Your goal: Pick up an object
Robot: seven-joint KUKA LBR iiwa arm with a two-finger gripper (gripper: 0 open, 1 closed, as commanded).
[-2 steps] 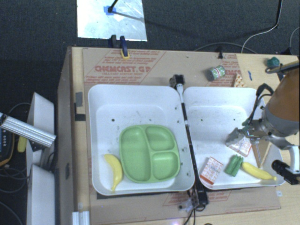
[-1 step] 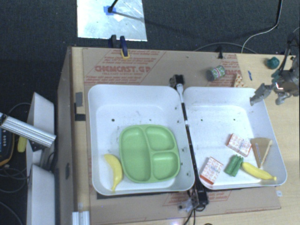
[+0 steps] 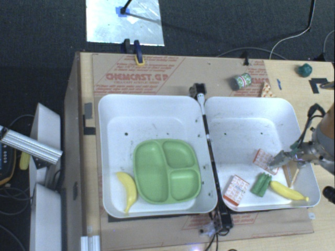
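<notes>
My gripper (image 3: 285, 167) hangs low over the right side of the right bin (image 3: 246, 111), open, with nothing seen between its fingers. Its upper finger tip (image 3: 277, 157) touches or overlaps the edge of a red-and-white crinkled packet (image 3: 263, 159). Just below the gripper lies a yellow banana (image 3: 288, 191), and next to that a small green block (image 3: 260, 184). A red-and-white carton (image 3: 236, 189) rests near the bin's front edge. The left bin (image 3: 118, 114) holds a green divided plate (image 3: 166, 170) and a second banana (image 3: 127, 190).
The arm (image 3: 320, 153) enters from the right over the right bin's rim. A divider rail (image 3: 205, 127) runs between the bins. A small green can (image 3: 242, 81) and a teal object (image 3: 305, 69) sit on the bench behind the bins.
</notes>
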